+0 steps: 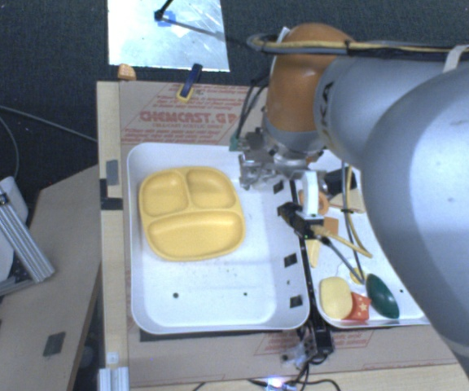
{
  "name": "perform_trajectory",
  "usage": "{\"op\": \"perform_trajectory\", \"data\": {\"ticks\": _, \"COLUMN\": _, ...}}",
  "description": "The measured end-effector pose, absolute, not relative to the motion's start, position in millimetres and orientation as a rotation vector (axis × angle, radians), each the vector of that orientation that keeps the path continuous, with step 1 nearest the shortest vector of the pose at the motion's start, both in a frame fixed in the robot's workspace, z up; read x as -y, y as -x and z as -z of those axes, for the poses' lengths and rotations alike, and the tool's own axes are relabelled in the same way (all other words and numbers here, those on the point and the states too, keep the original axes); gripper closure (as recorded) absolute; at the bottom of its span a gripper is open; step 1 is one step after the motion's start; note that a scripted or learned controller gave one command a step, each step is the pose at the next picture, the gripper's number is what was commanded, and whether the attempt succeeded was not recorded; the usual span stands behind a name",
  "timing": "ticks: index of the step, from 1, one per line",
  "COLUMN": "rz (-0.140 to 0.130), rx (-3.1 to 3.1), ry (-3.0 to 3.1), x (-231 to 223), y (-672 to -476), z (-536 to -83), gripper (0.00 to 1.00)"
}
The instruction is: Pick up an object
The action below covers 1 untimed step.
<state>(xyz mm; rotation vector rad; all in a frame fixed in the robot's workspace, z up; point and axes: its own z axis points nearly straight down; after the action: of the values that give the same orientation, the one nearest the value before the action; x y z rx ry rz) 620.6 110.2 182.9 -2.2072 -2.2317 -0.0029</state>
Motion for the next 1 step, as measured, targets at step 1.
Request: {"op": "perform_trajectory", "data": {"ticks": 1, "rz": 0.025, "rx": 2.241, "ry": 2.205, "x": -210.0, "y": -586.5, "z": -308.7, "gripper": 1.0}}
